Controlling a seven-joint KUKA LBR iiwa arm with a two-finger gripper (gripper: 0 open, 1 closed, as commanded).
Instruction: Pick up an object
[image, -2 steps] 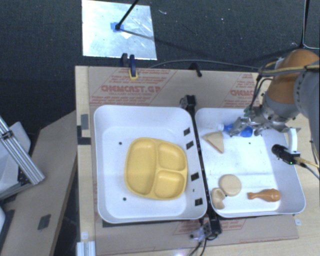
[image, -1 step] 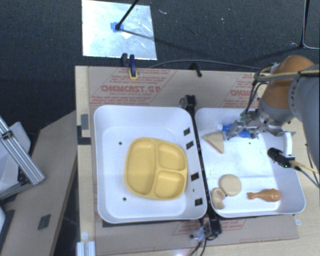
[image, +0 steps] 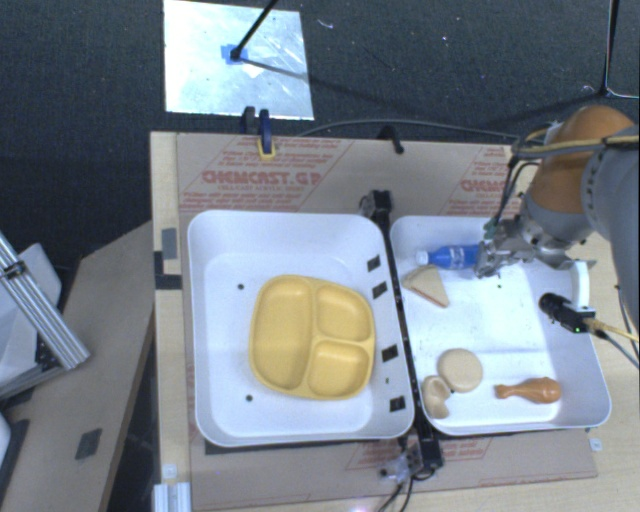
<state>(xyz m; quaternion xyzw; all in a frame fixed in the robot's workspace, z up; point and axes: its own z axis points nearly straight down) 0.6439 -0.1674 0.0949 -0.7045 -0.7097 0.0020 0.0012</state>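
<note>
White bin (image: 500, 320) walls keep the blue bottle (image: 450, 257) just beside the fingers (image: 489, 263), whose spread I cannot tell.

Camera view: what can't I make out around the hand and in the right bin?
The bottle: its right end is hidden behind the hand; whether they touch cannot be told.
The arm: cut off by the view's right edge.
The small pale piece at the lower left of the right bin: too small to identify.
</note>
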